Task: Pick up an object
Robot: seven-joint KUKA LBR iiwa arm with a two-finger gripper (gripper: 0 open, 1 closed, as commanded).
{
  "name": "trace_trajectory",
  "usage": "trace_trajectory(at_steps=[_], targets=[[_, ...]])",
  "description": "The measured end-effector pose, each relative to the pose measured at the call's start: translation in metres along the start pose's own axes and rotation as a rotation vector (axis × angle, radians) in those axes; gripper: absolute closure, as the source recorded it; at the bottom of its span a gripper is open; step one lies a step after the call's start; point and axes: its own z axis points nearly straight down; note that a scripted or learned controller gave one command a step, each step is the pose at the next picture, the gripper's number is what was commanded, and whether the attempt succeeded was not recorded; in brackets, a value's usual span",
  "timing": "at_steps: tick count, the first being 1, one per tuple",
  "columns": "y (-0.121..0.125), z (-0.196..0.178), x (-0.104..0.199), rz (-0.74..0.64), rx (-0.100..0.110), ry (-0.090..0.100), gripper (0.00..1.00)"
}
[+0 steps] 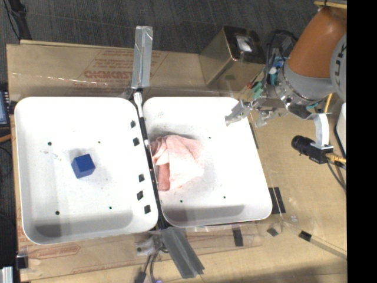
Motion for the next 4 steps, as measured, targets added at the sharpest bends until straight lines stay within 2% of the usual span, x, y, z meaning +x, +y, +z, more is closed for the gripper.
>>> trace_trajectory(at_steps=[1, 2, 3, 4], targets=[[0.017, 0.113, 0.016, -0.028, 0.001, 0.0, 0.0], [0.025, 0.198, 0.031, -0.157, -0.004, 0.0, 0.0], [0.025, 0.188, 0.031, -0.162, -0.002, 0.0, 1.0], [0.066, 0.089, 0.119, -0.065, -0.003, 0.0, 1.0]])
